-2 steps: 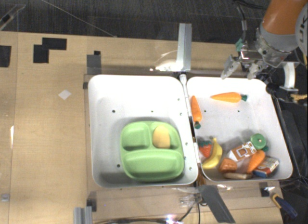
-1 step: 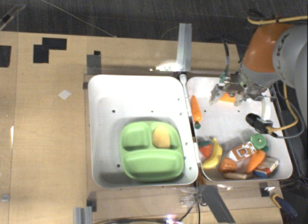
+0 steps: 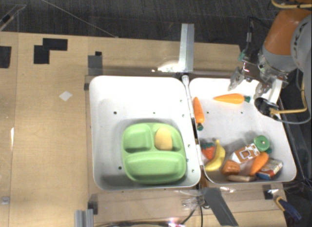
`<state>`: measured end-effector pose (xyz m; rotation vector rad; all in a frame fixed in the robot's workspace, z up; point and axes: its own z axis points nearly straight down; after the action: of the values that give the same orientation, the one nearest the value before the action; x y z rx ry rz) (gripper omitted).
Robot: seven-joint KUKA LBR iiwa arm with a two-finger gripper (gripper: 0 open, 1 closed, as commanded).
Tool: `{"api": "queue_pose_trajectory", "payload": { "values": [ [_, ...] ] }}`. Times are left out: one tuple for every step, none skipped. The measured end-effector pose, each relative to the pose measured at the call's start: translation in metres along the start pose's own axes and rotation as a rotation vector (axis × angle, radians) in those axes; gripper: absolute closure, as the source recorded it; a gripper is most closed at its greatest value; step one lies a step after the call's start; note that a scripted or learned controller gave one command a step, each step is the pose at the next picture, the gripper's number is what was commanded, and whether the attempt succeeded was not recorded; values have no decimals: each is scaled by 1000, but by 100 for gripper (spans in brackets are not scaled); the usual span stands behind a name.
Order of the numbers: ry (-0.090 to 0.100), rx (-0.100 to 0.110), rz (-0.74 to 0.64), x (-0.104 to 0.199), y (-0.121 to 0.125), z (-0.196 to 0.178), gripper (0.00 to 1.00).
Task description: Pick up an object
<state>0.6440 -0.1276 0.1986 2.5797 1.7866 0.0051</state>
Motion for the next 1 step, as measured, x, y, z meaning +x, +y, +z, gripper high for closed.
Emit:
{"api": "queue_pose_trajectory", "payload": {
  "values": [
    [-1,1,215,11,21,99,0]
  ]
}}
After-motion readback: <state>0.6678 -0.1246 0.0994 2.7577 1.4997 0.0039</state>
